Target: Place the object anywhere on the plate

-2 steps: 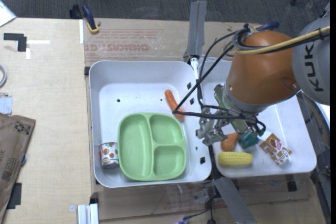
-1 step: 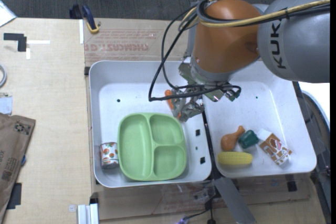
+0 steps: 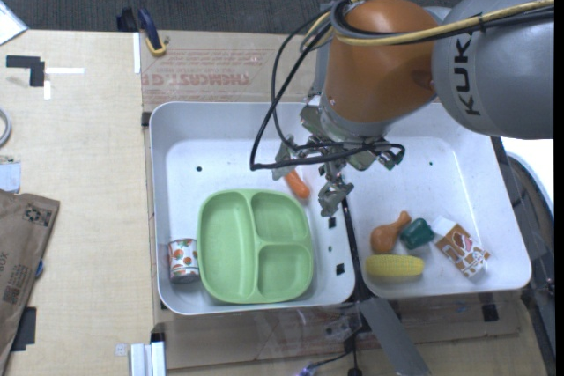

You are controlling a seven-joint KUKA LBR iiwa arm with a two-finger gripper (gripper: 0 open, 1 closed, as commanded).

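I see my hand point(image 3: 328, 189) hanging over the divide between the bins, whether it grips anything I cannot tell, with the orange carrot point(image 3: 298, 183) just left of it, beside the green plate's point(image 3: 256, 246) far right corner.

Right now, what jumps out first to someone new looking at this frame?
The big grey arm with its orange band fills the upper right, reaching down over the divide between the two bins. Next comes the green plate in the left bin, with an orange carrot just off its upper right edge. A can stands to the plate's left.
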